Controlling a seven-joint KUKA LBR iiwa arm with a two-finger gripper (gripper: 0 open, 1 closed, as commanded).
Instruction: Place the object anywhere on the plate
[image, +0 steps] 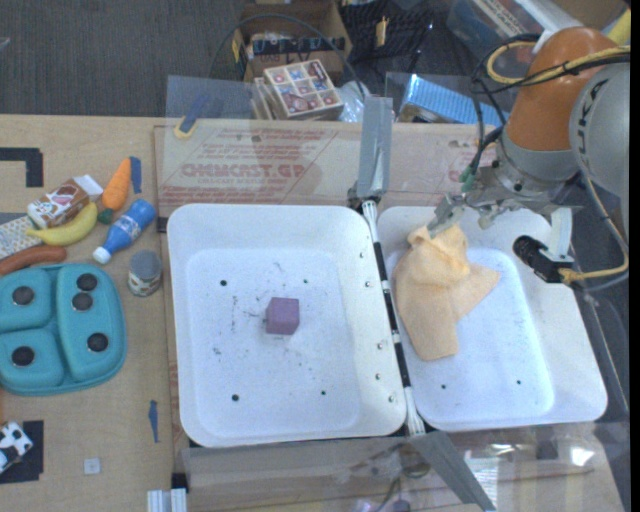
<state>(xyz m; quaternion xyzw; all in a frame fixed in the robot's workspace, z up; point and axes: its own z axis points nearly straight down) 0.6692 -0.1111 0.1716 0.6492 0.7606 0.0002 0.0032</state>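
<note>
A pale yellow cloth (440, 290) lies crumpled in the left half of the right bin (560, 400). Its upper corner is drawn up to a peak. My gripper (443, 222) sits at that peak, near the bin's back left corner, and its fingers are shut on the cloth's top corner. The grey arm with its orange band (560, 70) reaches in from the upper right. A small purple cube (282, 316) rests on the floor of the left bin (200, 225), near its middle.
On the bench left of the bins lie a teal compartment tray (55, 325), a small grey can (145, 272), a blue bottle (125, 230), a banana (65, 230) and a carrot (119, 183). Boxes and cables crowd the area behind the bins.
</note>
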